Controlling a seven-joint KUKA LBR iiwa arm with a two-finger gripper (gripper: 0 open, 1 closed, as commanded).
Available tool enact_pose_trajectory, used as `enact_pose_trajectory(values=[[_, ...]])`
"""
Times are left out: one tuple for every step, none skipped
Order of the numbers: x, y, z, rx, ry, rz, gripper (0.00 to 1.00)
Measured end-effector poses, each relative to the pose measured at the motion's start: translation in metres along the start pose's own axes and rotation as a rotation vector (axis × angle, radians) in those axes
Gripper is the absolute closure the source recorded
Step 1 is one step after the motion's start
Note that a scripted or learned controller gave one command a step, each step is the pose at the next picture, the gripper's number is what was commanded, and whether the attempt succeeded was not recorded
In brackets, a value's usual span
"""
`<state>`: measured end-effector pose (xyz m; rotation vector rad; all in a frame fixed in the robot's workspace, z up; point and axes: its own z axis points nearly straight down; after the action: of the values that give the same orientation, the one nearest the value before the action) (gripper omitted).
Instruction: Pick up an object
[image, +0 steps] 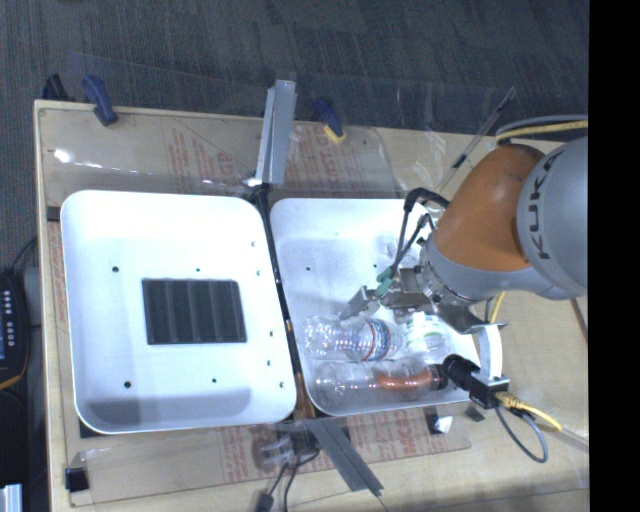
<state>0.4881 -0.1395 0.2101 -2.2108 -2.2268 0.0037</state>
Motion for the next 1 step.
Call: enact_pose_trajectory(values=[[-0.0469,0.0043,0.0801,-0.050,-0.009,0.088,0.00]])
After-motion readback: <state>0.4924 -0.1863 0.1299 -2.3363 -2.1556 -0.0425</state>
